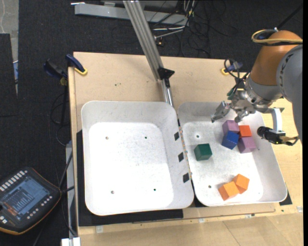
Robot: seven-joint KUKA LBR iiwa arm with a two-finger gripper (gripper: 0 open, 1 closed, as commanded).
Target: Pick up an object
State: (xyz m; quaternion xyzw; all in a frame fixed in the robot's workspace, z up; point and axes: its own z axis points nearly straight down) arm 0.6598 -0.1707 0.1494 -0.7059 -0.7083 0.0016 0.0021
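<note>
The gripper [227, 114] was held over the right bin [269, 192], jaws spread wide with nothing between them, apparently readied for a grasp. The blocks lay in that bin: a purple block [230, 127] nearest the fingers, a green block [203, 152] apart near the bin's left wall.

A pale tan wooden worktop [125, 77] stands on a dark, almost black floor [38, 96]. A grey metal pole [147, 41] slants down from the top edge to a black clamp [165, 74] near the middle of the worktop's far side. Blue-handled clamps with yellow tips grip the far left corner [72, 65] and the far right corner [230, 67]. Black cables [202, 29] tangle on the floor beyond the worktop, near a flat grey metal base [120, 9]. A handheld control pendant with a lit screen [24, 199] lies on the floor at lower left. Light is even.
</note>
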